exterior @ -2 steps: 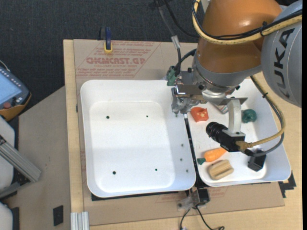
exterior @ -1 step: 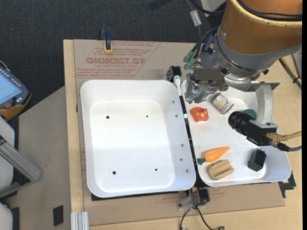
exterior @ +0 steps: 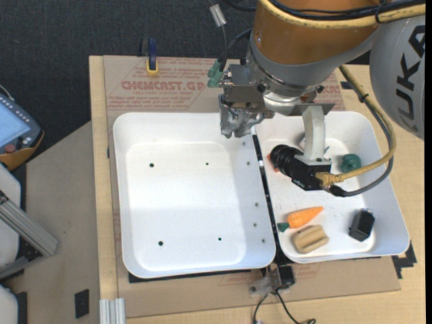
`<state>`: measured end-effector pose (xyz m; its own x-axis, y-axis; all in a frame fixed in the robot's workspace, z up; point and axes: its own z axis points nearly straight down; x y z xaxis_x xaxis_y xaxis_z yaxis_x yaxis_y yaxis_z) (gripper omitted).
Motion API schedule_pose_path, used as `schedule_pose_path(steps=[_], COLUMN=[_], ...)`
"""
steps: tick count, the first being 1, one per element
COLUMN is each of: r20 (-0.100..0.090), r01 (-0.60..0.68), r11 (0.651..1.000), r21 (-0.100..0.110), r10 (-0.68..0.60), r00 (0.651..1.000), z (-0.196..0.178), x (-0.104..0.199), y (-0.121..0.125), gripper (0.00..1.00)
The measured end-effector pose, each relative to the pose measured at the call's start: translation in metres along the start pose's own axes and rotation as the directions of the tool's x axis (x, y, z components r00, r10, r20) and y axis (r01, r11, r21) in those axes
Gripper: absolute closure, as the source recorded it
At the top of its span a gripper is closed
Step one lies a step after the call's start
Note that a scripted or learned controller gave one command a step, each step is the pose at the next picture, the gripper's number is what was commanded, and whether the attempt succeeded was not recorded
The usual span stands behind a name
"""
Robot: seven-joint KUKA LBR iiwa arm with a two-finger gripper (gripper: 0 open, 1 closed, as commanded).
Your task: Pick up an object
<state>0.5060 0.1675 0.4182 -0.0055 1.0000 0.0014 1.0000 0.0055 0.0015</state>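
Camera view: approach step, no grasp yet

The claw (exterior: 236, 121) is seen above the right bin (exterior: 337, 211), at its far corner beside the left bin (exterior: 128, 181). Whether it is apart or together cannot be told. Nothing is seen held. Candidates, all counted inside the right bin: one orange carrot (exterior: 305, 216), one tan block (exterior: 310, 238), one black block (exterior: 362, 225), one teal piece (exterior: 350, 161). Bins counted: two. Judged next: the claw must be shifted over one candidate, perhaps the carrot, then lowered.
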Motion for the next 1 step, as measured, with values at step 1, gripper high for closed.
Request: schedule_pose_path(steps=[1], r20=[0.004], r01=[-0.014], r11=[1.000], r21=[0.009], r10=[0.014], r00=[1.000], z=[0.0376], x=[-0.0731], y=[-0.0287], gripper=[1.00])
